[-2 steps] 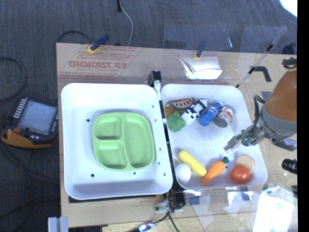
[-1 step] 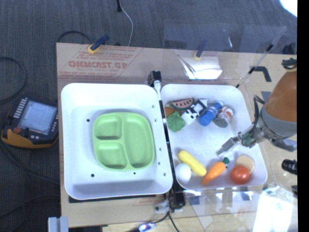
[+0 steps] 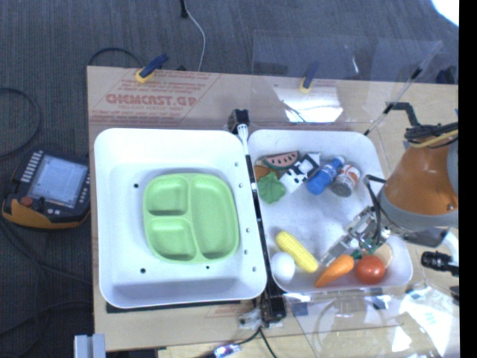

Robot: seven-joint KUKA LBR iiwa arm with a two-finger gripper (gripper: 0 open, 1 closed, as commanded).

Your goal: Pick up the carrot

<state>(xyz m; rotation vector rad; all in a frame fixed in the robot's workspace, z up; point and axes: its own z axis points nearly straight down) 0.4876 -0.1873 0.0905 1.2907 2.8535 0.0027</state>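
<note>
Camera view, metal tool (image 3: 356, 242) just above tapered orange carrot (image 3: 335, 269), grip state unclear, glossy round tomato (image 3: 370, 269) beside

dark grey carpet floor (image 3: 59, 21) surrounds the brown bench (image 3: 149, 99).

The grey arm with its orange band (image 3: 422, 182) reaches in from the right, its claw (image 3: 358, 239) angled down-left.

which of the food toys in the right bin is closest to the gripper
The carrot. Its thick orange end lies right under the gripper, at the bin's front edge. The tomato sits just beside it; the corn cob and white egg lie further left.
</note>
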